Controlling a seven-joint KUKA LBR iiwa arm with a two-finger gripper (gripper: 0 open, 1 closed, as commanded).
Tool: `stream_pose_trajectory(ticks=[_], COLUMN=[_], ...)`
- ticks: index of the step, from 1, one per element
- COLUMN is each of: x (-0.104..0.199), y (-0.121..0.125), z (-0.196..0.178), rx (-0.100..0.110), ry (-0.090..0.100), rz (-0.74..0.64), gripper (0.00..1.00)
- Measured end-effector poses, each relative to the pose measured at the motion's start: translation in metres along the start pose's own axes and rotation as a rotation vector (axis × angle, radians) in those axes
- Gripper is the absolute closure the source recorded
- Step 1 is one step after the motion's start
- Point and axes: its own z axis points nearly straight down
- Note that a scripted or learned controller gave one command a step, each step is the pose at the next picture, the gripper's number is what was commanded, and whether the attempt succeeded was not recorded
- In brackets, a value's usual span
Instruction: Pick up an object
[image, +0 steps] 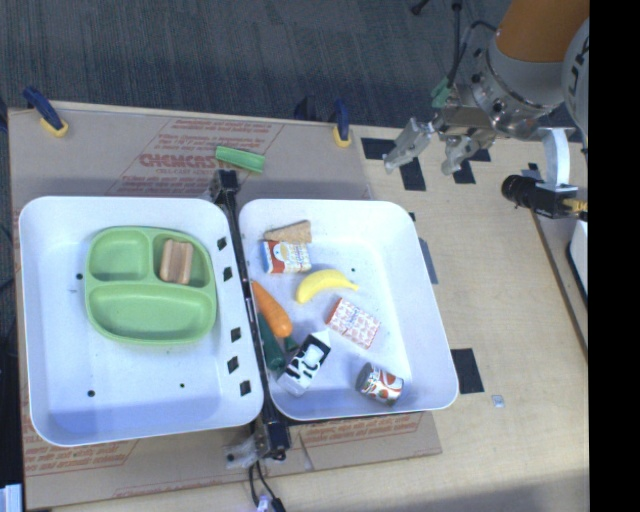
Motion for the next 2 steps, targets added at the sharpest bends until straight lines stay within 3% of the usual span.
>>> stream_pose_trajectory(ticks=[1,2], x=[-0.0478,-0.0475], y=[-0.0056,-0.0051], z=[0.0901,0.0888], rx=[0.0,-0.002], ry=[0.0,0.0], rz=[-0.001,-0.002], gripper=[0.0,0.0])
